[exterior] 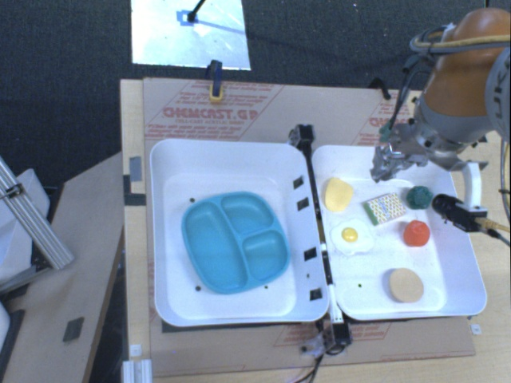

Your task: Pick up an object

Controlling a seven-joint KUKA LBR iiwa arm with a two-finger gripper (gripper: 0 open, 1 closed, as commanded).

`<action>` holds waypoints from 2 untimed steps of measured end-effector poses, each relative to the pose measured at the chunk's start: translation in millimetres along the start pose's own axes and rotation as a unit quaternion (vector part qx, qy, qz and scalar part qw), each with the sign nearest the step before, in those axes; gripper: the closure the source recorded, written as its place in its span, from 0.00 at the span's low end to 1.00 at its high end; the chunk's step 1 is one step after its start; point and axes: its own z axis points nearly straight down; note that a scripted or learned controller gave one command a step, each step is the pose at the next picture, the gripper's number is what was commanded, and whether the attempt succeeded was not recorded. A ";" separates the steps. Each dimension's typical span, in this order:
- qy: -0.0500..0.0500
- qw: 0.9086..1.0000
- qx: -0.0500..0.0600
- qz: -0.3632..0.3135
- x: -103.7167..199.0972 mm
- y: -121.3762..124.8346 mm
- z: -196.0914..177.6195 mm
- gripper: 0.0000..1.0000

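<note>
In the right bin (463, 294), nearest me, lies a tan round disc (406, 285). Farther in sit a fried egg (351, 235) and a red ball (416, 233), then a checkered block (385, 207), a yellow piece (338, 195) and a dark green ball (418, 196). The gripper (390, 166) hangs just beyond the block, holding nothing. The left bin (172, 238) holds a blue divided tray (235, 241).
</note>
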 end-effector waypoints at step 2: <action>0.000 1.000 0.001 0.000 82.1 -34.3 17.7 1.00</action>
